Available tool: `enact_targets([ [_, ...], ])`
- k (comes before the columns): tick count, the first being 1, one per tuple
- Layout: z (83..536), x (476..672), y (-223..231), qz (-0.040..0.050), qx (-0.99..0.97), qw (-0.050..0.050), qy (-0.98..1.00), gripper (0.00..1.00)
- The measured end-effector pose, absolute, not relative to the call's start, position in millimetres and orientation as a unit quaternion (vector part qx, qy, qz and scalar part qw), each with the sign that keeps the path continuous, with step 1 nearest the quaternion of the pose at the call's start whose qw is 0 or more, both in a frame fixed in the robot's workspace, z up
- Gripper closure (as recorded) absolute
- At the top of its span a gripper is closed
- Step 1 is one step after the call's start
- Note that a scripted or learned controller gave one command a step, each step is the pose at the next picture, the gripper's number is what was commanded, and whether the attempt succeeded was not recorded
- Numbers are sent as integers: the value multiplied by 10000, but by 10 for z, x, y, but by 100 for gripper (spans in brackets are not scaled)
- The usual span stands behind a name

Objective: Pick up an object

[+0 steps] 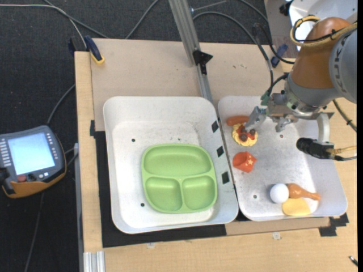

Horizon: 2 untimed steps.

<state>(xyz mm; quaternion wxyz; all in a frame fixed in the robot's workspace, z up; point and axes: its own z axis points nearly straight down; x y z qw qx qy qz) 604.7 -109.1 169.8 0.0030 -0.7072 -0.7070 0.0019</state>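
I see the gripper (pixel 253 123) low in the right bin (pixel 266 205), its fingers spread, one tip just above a small yellow toy with red bits (pixel 244 137); nothing sits between them; an orange carrot-like piece (pixel 236 120) lies just beside, near the bin's far-left corner; a red block (pixel 245 161) rests a little nearer me; a white ball (pixel 278 192), a drumstick toy (pixel 302 192) and a yellow piece (pixel 296 208) cluster at the near edge; the left bin (pixel 122 152) holds a green divided tray (pixel 178 177).

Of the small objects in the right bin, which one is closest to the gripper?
The yellow piece with a red top, beside the gripper. The red block, white ball and drumstick lie farther away.
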Motion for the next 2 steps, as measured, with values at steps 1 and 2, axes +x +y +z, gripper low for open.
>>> enact_targets([
  [1,1074,6068,-1122,24,-7073,39,-7069,0],
  [2,852,6074,-1114,3,-7070,15,-7072,0],
])
